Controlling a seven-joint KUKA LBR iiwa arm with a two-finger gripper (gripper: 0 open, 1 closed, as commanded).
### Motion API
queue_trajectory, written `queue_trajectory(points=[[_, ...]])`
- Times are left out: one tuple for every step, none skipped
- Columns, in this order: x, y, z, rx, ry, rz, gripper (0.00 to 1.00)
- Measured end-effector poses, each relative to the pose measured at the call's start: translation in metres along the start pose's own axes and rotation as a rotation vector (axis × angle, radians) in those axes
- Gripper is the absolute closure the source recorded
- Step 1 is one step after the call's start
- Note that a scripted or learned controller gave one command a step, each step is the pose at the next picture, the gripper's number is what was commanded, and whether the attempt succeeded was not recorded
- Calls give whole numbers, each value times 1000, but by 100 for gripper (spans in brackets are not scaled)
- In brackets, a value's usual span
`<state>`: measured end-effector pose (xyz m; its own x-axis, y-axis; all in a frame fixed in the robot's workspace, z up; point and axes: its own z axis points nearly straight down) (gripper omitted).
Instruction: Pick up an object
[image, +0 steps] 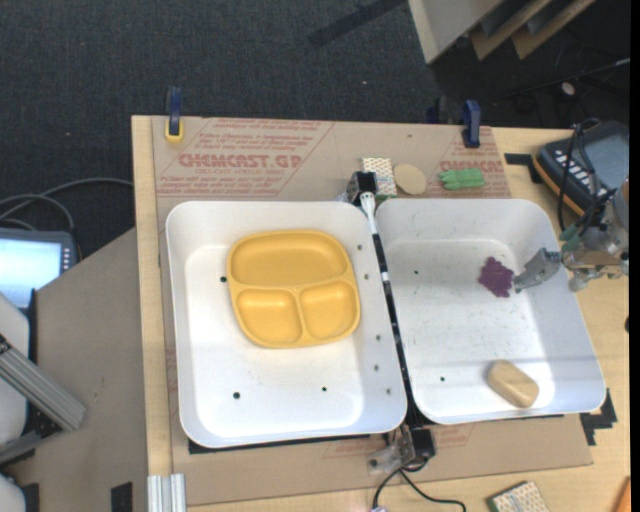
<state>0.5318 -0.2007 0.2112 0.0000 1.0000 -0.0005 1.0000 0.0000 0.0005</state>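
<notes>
1. Camera view: a counter (250, 150) covered with printed brown board carries two shallow white bins side by side.
2. The left bin (190, 330) holds a yellow divided plate (293, 287) with three compartments, lying flat in the upper middle of the bin.
3. The right bin (560, 330) holds two things, well apart from each other. A small purple lumpy object (495, 277) lies in the upper right part. A tan, rounded block (513, 384), like a bread roll or sponge, lies near the bottom right corner.
4. The gripper (530, 272) reaches in from the right edge, low over the right rim of the right bin. Its grey tip lies just beside the purple object, on that object's right side, and may be touching it.
5. Whether the fingers are open or closed cannot be told, and nothing is seen held between them.
6. On the counter beyond the bins, near the far edge, lie a round tan disc (410, 179) and a small green object (462, 179), close together.
7. Two blue clamps (470, 122) grip the counter's far edge, one at the left and one at the right.
</notes>
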Motion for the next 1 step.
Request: queue_trajectory(points=[[2,62,130,4,2,-4,0]])
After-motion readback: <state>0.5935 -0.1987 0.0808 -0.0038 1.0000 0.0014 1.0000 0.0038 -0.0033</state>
